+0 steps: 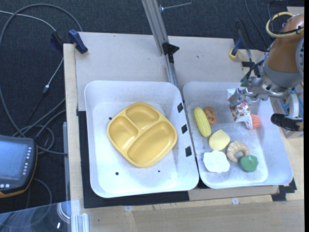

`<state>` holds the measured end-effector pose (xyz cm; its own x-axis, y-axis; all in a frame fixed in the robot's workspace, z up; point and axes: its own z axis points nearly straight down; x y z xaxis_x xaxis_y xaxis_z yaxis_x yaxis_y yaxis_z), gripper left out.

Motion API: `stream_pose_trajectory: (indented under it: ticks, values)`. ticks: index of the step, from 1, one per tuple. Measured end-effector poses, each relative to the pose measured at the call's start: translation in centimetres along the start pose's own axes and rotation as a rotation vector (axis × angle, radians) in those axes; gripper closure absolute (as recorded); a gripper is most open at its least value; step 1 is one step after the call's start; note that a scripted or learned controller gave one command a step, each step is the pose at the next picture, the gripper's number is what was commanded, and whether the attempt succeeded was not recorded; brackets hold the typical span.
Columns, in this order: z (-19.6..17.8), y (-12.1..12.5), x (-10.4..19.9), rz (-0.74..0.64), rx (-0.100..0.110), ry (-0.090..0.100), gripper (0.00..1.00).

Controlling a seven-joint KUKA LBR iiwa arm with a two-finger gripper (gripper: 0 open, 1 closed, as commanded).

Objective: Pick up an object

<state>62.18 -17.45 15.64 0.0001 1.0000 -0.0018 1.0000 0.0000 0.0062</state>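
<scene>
1. Count: 2 white bins side by side. Left bin point(96, 129) has 1 yellow divided plate point(141, 134), 3 compartments, tilted at an angle to the bin walls.
2. Right bin point(275, 139) has 7 small things: 1 corn cob point(202, 121), 1 pretzel point(209, 113), 1 yellow lump point(219, 140), 1 white flat piece point(216, 161), 1 croissant-like pastry point(237, 150), 1 green pepper-like toy point(249, 163), 1 red-and-white carton point(241, 111).
3. 1 arm, entering from the right; gripper point(240, 99) low over the upper right part of the right bin.
4. Fingers: tips blend w/ the carton's top, so open/closed state can't be told; no clear sign of a grasp.
5. Carton sits right at/under the fingertips, touching or nearly so, can't say which. An orange bit point(256, 121) lies just beside the carton's lower right; may be part of it.
6. Corn & pretzel are near the bin's left wall, touching each other, well left of the gripper.
7. Yellow lump, white piece, pastry, green toy cluster toward the front of the bin, below the gripper, apart from it. Pastry touches green toy & sits just beside yellow lump.
8. Nearby clutter: metal post point(157, 18) runs down betw. the bins; blue clamp point(77, 41) at bench's far left corner; tablet point(14, 163) off bench at left.
</scene>
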Motion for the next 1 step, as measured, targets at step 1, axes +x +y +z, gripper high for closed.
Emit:
stream_pose_trajectory:
  ticks: [1]
  values:
    - [-5.48, 0.68, -0.93, -0.001, -0.001, -0.001, 1.00]
